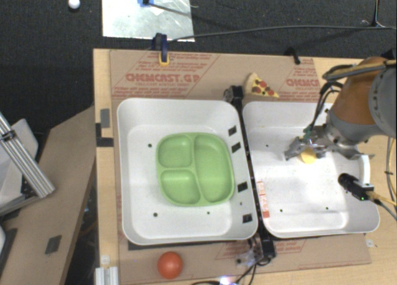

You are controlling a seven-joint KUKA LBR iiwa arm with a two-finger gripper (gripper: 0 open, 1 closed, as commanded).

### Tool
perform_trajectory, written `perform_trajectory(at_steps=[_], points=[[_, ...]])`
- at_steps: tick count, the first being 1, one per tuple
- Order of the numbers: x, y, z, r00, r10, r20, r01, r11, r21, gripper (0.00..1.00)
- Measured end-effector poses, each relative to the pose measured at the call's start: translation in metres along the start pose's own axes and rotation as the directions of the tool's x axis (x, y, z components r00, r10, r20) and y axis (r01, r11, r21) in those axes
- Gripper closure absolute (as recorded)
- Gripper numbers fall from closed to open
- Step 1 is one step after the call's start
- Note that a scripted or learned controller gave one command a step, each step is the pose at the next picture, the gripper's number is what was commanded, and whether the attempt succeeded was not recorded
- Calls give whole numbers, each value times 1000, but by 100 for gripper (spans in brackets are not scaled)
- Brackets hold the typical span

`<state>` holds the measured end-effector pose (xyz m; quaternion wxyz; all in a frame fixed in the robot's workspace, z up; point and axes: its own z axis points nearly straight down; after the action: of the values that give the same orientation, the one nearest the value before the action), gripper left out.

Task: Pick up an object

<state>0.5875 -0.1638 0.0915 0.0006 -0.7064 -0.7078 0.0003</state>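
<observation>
On the bench sits a big brown cardboard sheet [205,69] with "CHEMCAST GP" printed in red along its far edge, once on the left and again, partly hidden, on the right. Two shallow white plastic bins rest on it side by side. The left bin [136,122] holds a light green divided plastic tray [195,169] with three compartments. The right bin [322,206] has the grey arm with its orange band [360,100] reaching in from the right, and the gripper [305,148] is down near the bin floor. Touching its tip is a small yellow rounded object [309,157]; honestly can't tell if the jaws are open or closed on it. Smaller stuff: a toy pizza slice [261,86] beyond the bins, and an orange-red ball [170,264] at the near edge.
</observation>
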Motion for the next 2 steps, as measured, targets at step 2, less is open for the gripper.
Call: perform_trajectory(at_steps=[2], points=[[-6, 10, -62, 1000, -2, 2, 2, 1000, -8, 100]])
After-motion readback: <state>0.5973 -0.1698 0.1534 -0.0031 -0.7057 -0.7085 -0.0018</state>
